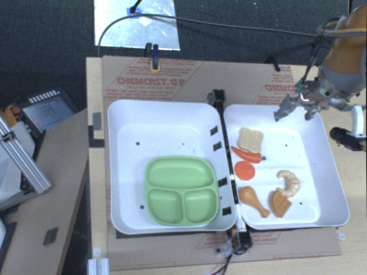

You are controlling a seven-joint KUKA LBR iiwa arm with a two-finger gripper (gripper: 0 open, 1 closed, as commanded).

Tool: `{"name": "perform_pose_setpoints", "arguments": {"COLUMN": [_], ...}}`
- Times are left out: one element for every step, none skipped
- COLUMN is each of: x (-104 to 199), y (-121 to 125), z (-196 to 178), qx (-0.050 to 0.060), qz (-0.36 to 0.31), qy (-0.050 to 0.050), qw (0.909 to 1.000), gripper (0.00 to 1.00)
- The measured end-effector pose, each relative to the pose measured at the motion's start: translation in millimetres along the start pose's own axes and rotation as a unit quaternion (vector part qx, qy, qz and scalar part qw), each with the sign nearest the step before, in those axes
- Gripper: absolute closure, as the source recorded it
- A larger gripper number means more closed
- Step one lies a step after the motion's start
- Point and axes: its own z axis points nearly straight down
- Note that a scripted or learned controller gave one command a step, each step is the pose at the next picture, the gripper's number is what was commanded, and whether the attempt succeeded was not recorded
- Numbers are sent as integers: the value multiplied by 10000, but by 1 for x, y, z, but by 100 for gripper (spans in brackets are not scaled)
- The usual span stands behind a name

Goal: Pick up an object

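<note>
Below your gripper, whose jaws hang apart holding nothing, the sausage overlaps the bread slice, so you could easily fumble both.

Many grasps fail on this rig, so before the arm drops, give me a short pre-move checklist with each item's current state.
1. Gripper fingers apart: ok, open.
2. Nothing between the fingers: ok.
3. Targets present in right bin: ok; bread slice, sausage, tomato slice, drumstick, croissant, waffle piece.
4. Gripper over a target: not ok; it hangs at the bin's far edge.
5. Items apart enough for fingers: cannot tell; sausage and bread slice look touching.
</note>
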Motion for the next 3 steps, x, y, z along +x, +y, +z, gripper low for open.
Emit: {"name": "perform_pose_setpoints", "arguments": {"x": [5,6,6], "y": [2,2,5], "z": [43,106,91], "qx": [-5,4,-34], "qz": [-4,8,-1], "qy": [-2,0,-9], "qw": [10000,10000,10000], "gripper": [0,0,100]}}
